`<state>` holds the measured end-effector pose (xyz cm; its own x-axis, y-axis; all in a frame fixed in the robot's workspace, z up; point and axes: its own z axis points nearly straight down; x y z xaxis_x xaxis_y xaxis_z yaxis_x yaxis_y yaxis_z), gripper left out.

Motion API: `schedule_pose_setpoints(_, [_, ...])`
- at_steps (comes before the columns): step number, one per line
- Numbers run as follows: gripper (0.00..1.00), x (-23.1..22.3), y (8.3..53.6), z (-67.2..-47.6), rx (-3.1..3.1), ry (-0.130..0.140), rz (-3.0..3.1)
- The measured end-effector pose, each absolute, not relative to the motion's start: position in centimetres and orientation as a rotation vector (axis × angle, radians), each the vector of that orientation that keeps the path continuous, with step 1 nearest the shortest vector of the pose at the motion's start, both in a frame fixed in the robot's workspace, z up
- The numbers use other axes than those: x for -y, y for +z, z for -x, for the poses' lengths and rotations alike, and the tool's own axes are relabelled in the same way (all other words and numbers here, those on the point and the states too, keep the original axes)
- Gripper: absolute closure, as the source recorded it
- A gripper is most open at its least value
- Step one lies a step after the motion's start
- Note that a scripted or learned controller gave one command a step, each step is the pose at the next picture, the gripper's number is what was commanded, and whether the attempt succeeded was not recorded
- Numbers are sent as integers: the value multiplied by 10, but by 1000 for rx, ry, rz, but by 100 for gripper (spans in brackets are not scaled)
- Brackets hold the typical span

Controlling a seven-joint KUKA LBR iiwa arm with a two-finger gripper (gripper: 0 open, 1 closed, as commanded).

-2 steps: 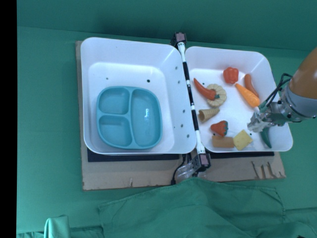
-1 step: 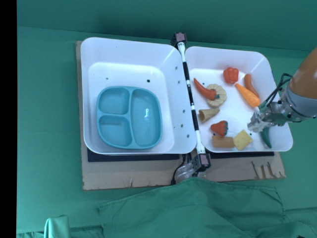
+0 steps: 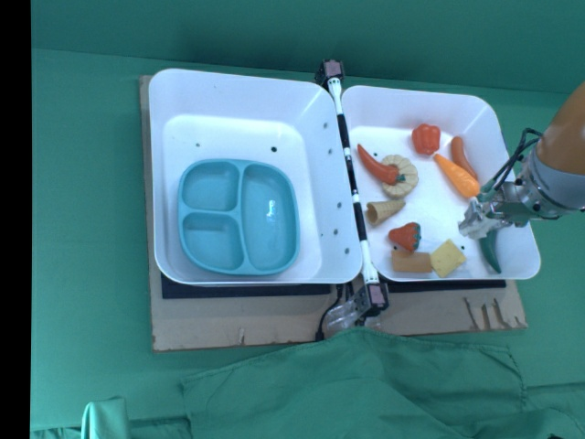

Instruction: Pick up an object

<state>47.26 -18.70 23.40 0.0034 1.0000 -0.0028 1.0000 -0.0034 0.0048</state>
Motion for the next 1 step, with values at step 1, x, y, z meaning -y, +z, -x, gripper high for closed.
schedule_pose_setpoints(1, [100,187,240,-491,-2214,4,-2219])
